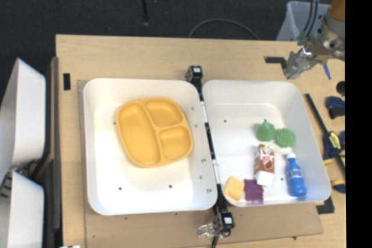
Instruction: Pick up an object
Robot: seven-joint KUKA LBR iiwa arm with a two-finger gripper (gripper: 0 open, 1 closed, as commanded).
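The right bin (232, 101) holds several small items near its front right. Two green toys (265, 130) (285, 137) sit side by side. In front of them lie a brown and white packet (264, 161) and a blue bottle (295, 177). A yellow block (234, 187) and a purple block (253, 190) rest at the front wall. My gripper (295, 64) hangs above the bench just beyond the bin's back right corner, well away from all the items, with nothing seen in it.
A yellow divided plate (154, 132) lies in the left bin (99, 183). Blue and yellow clamps (334, 145) line the bench's right edge. A pale container (299, 17) stands behind the arm. White boxes (23, 119) stand at the far left.
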